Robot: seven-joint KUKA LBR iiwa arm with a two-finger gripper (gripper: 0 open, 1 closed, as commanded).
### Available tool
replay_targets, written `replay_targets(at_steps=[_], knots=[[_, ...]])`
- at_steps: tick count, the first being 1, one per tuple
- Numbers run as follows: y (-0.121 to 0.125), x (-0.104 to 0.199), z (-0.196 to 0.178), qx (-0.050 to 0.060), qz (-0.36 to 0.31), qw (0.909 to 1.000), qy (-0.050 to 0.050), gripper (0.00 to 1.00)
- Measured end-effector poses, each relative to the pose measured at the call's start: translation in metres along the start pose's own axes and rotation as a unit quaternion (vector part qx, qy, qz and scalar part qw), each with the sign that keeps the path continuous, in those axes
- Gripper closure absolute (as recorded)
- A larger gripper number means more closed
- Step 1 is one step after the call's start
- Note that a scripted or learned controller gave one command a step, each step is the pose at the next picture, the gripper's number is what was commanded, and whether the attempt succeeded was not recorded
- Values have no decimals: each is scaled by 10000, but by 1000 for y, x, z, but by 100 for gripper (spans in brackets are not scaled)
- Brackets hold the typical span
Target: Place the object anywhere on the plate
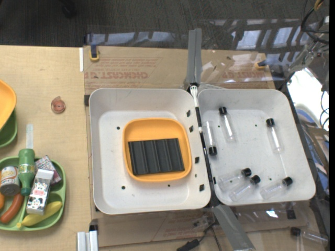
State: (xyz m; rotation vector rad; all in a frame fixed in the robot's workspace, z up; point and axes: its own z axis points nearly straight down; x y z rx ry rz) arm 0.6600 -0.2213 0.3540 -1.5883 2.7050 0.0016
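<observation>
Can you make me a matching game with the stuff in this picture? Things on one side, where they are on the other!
Things:
1. orange plate
2. clear tubes with black caps
3. green plate of toy food

Places:
A. right bin
B. wooden table at the left
C. left bin

Pairs: 1-C, 2-A, 3-B

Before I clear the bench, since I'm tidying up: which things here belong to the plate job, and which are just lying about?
Job:
orange plate in the left bin
clear capped vials in the right bin

Lying about:
green tray of toy food
green bottle
small pink disc
</observation>
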Motion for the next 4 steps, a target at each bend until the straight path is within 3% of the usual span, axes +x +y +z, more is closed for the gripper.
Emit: replay_targets(at_steps=[1,2,3,4], knots=[[2,1,9,-10,-2124,9772,-5,0],[0,0,7,-5,-3775,9260,-8,0],[7,-11,-24,-9,-5605,8281,-12,0],[8,-14,42,-17,-6415,7671,-7,0]])
